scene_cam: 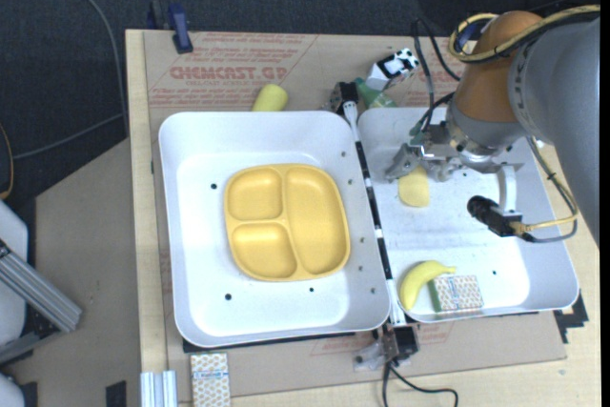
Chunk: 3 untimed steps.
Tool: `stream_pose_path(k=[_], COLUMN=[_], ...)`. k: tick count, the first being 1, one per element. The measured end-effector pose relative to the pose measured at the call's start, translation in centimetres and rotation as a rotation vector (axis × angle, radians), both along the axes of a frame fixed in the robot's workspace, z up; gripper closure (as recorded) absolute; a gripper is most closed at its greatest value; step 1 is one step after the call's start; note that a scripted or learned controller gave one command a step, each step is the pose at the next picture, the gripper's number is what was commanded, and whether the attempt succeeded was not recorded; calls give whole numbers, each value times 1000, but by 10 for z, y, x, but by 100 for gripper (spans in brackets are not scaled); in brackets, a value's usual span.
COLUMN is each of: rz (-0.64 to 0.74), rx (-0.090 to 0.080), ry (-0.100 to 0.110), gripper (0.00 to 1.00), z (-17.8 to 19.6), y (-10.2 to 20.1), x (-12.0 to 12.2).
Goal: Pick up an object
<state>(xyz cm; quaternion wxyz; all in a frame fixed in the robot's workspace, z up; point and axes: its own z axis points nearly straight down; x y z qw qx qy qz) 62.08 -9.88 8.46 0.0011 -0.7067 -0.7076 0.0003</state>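
- Resting on the floor of the right bin (543,286), a small pale yellow object (415,192) lies near that bin's upper left, directly below the gripper (419,159); it looks the likeliest target.
- The gripper hangs just above that object, close to or touching its top. Whether its fingers are spread or closed cannot be told, since they are small and blurred against the wrist.
- Nothing is visibly lifted, so the pick appears not yet done: a grasp and a raise are judged to be what is left.
- Lower in the same bin a banana (422,281) lies beside a small printed packet (458,295), the two touching or nearly so, well apart from the gripper.
- The left bin (191,234) holds a yellow divided plate (286,222), lying flat near its middle.
- Outside the bins, a yellow cylinder (270,97) sits on the cardboard sheet (229,67) just above the left bin's rim.
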Motion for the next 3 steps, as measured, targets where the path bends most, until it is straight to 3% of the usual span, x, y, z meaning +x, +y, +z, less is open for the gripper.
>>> stream_pose_path(k=[3], rz=[-2], rx=[-1], ry=[0], gripper=[0], z=[0], y=[-8], x=[-9])
